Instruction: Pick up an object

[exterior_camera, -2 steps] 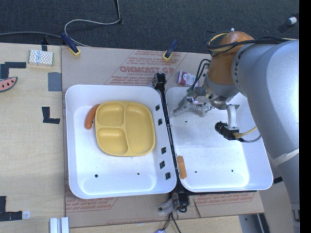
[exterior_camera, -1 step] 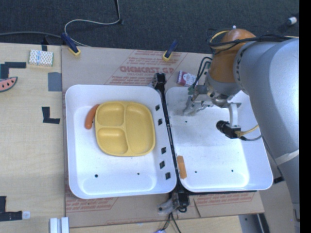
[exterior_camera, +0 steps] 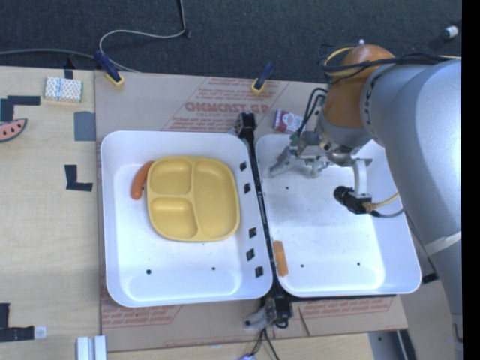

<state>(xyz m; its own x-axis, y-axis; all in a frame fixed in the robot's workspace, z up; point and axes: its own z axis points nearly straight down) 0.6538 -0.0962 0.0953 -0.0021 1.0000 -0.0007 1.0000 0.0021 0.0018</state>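
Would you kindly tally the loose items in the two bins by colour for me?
Yellow: 1, the tray in the left bin
Orange: 2, one piece beside the tray, one piece at the right bin's left edge
Total: 3

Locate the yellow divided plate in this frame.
The yellow divided plate lies in the left bin, toward its upper middle, with an orange sausage-like piece touching its left edge.

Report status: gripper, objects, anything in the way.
Gripper low over right bin, far edge. Yellow tray and orange piece in left bin. Another orange piece at right bin's near-left edge.
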